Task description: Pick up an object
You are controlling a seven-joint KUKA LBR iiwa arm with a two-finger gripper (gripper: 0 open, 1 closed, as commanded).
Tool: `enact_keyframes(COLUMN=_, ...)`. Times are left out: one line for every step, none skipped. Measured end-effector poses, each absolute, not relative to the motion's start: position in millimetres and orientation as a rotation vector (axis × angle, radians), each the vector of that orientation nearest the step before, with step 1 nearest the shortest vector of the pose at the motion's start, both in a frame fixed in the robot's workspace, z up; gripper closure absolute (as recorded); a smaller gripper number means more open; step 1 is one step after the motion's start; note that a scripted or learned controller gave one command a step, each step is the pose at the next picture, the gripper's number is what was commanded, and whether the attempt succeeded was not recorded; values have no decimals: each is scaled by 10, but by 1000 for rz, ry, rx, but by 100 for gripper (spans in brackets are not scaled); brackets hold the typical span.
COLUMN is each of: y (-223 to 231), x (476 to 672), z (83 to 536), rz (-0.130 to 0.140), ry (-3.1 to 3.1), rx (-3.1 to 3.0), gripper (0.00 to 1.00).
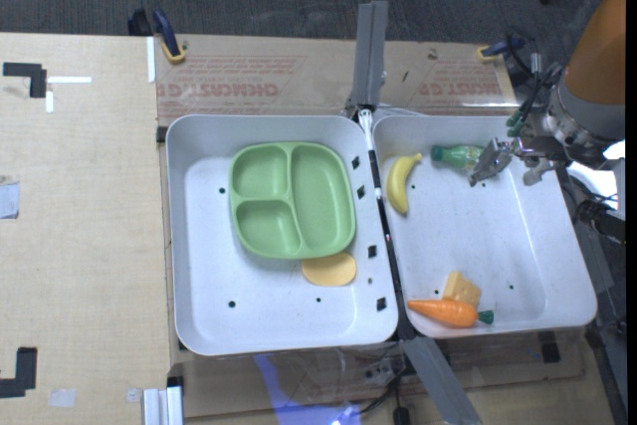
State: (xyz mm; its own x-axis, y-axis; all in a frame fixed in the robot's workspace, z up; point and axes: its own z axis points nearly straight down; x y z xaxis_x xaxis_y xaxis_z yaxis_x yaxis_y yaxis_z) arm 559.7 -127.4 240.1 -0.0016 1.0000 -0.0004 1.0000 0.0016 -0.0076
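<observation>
While nothing sits between them, the end effector (512, 164) fingers spread apart above the right bin (557, 254).

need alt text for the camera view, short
The gripper hangs open over the right bin's far right corner, beside a green bottle, holding nothing. That bin also has a banana, carrot and cracker; the left bin holds a green tray.

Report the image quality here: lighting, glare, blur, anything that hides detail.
Camera view: even, soft lighting with faint shadows under the green plate and banana; a blown-out white patch at the right edge beside the gripper, which is small and slightly soft, so its jaws are hard to read; the bins are sharp.
</observation>
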Motion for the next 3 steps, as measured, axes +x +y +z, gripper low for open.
enact_keyframes(y=-1676, x=5882, z=1575, rz=3, ry=-2584, rx=-1779, gripper=0)
enact_keyframes(y=-1264, x=6500, z=1624, rz=3, ry=-2629, rx=-1717, gripper=0)
enact_keyframes(y=-1562, x=6565, z=1092, rz=1, ry=-2580, rx=-1791, gripper=0)
